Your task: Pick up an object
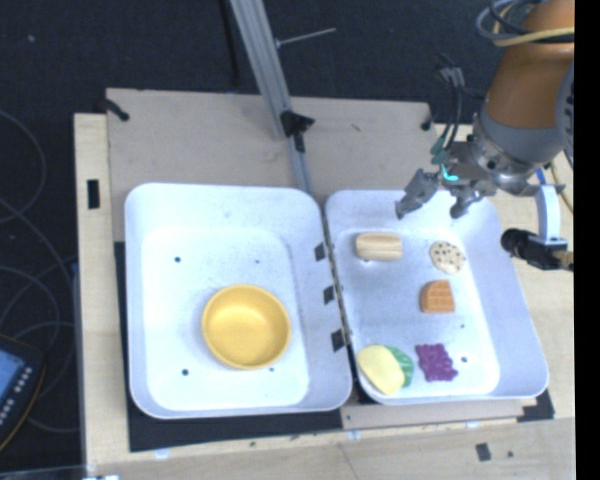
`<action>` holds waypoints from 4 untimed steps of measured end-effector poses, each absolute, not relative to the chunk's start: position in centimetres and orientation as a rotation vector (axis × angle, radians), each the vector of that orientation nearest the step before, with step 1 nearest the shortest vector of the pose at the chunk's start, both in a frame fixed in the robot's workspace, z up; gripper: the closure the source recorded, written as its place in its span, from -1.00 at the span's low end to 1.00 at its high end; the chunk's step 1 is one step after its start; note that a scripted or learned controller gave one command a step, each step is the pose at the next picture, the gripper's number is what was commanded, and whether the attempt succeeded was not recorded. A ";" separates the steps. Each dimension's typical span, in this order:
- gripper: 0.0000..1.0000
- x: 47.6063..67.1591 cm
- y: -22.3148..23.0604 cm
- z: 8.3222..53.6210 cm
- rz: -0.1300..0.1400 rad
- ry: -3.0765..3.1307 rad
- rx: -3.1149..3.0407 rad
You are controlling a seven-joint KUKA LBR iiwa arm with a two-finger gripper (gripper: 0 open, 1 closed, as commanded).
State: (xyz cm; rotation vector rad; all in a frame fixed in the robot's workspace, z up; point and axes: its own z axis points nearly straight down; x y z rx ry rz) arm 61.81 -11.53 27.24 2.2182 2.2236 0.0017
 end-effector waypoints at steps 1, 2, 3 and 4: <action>-1.00 62.3 -12.5 21.5 -0.007 2.220 2.224; -1.00 61.9 -12.8 15.2 -0.008 2.221 2.225; -1.00 61.7 -13.0 9.9 -0.006 2.219 2.226; 1.00 62.0 -13.1 11.4 0.003 2.208 2.228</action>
